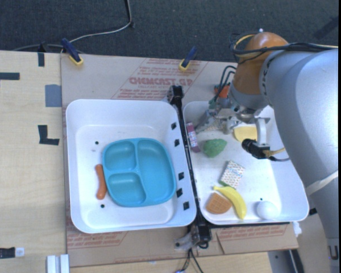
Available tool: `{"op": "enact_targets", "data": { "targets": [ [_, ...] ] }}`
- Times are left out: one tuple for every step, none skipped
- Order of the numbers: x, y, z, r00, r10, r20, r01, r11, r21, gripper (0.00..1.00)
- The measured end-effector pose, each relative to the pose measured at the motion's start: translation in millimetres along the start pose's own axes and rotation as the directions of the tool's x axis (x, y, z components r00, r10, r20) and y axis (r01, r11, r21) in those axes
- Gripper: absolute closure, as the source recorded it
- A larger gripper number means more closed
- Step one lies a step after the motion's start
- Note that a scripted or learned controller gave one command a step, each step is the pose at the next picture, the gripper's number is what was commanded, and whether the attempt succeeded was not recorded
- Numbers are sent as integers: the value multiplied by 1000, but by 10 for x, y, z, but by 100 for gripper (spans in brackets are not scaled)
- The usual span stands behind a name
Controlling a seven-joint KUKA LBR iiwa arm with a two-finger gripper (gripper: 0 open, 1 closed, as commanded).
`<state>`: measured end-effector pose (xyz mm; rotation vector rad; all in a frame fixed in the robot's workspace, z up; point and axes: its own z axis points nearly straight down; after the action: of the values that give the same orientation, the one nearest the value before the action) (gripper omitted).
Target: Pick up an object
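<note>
1. Lowest in our view, the yellow banana point(234, 199) is lying near the front rim of the right bin point(284, 181), touching the orange slice-shaped piece point(218, 204) on its left.
2. We are seeing a white egg-like ball point(266, 209) sitting just right of the banana, in the right bin's front corner.
3. Just behind the banana, a small patterned packet point(232, 174) is lying tilted.
4. Farther back from the banana, a green leafy piece point(213, 147) is resting beside a purple item point(192, 139) against the bin's left wall.
5. The gripper point(216, 116) is hovering behind the green piece; we cannot tell how its pincer is standing, and we are seeing nothing between its fingers.
6. A yellow piece point(245, 133) is lying behind the banana, partly under the grey arm point(295, 90).
7. Left of the banana, the left bin point(79, 118) is holding a blue divided plate point(139, 171), with an orange carrot-like stick point(100, 181) lying just left of the plate.
</note>
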<state>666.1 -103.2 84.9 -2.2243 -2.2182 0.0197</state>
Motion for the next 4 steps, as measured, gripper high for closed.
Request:
{"op": "enact_targets", "data": {
  "targets": [
    [53,-127,-7,1000,-1,-1,1,1000,-10,0],
    [-6,8,3,1000,-3,-11,3,1000,1,0],
    [13,-380,-7,1000,-3,-6,3,1000,-10,0],
    [48,3,2,1000,0,-5,0,1000,1,0]
  ]
}}
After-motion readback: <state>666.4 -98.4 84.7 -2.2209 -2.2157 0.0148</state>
